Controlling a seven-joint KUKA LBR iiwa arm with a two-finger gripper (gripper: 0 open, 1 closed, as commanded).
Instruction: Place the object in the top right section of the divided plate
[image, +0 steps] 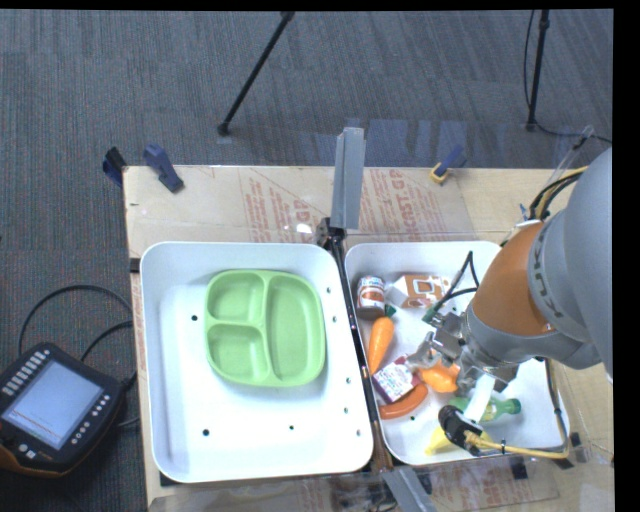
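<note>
Nearest to us, off the bench at the lower left, a teach pendant (55, 410) lies on the carpet with its cable looped behind it. Next come the near rims of the left bin (160, 440) and the right bin (535, 410), standing side by side and touching along their inner walls. In the right bin's near part we see a small yellow piece (440, 440), and just beyond it a green bottle (497, 408) lying tilted. The gripper (468, 382) hangs low over this spot, close above the bottle and beside an orange piece (438, 378). We cannot tell whether it is open or closed, nor whether it grips anything. To its left lie a red-orange sausage (402, 402) and a red and white packet (393, 380) touching it. Farther back a carrot (380, 342) points toward the bin's inner wall, and beyond it stand a small can (371, 294) and a carton (420, 290). All the loose objects we see are in this right bin, so the task's object is there too. The green divided plate (290, 325) sits well apart, in the middle of the left bin. The arm (540, 290) comes in from the right over the right bin's far corner. Behind the bins the bench (250, 200) carries a grey post (349, 180), a blue clamp (162, 167) at its far left corner and a second clamp (447, 165) farther right. A tripod leg (255, 72) crosses the carpet beyond.
</note>
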